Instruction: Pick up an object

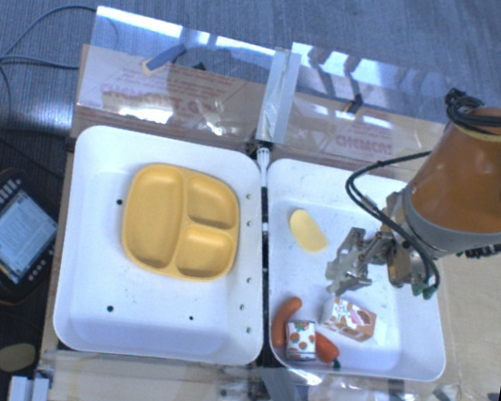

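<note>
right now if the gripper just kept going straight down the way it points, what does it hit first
Most likely the small red-and-white packet, which lies just below the gripper in the right bin. Depth is hard to judge from this slanted view, so it could instead meet bare bin floor beside it.

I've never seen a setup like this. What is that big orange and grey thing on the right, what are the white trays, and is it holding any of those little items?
You are looking down at a slant from a camera fixed above a bench. The orange and grey shape is a robot arm reaching in from the right. At its tip is a metal gripper, its two-fingered hand.

The two white trays are shallow bins. The left bin holds a yellow divided plate. The right bin holds a pale yellow piece, a small carton, a printed can and two orange sausage-like pieces beside it.

The gripper hangs just above the carton. I see nothing between its fingers.
</note>
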You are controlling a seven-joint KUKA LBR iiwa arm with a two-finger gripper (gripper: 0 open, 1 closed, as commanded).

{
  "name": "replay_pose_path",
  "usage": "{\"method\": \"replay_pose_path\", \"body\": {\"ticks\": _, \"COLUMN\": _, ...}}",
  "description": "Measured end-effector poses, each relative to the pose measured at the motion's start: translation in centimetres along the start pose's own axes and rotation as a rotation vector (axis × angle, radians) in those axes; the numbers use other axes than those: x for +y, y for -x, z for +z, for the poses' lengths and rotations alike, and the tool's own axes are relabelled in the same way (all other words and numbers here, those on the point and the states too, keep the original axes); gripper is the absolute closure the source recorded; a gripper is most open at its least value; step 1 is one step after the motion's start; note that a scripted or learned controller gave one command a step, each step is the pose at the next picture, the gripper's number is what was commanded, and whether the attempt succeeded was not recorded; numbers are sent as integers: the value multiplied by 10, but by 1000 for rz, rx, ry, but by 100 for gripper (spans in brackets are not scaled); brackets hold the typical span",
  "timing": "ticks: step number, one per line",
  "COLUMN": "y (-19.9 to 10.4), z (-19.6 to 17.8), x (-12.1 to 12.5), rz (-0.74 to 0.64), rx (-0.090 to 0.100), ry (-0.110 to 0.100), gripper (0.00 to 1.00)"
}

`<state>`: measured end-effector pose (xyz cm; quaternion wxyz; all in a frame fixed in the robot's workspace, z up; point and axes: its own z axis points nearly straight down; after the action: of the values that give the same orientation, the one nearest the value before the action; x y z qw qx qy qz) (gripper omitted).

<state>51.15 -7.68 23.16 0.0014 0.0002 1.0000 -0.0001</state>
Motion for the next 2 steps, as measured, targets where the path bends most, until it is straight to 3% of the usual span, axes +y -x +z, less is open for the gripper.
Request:
{"method": "replay_pose_path", "body": {"ticks": 1, "y": -9, "z": 48, "x": 52, "rz": -401, "rx": 2, "ry": 2, "gripper": 100}}
{"method": "replay_pose_path", "body": {"ticks": 2, "y": 7, "z": 20, "x": 18, "rz": -477, "rx": 1, "ry": 0, "gripper": 100}}
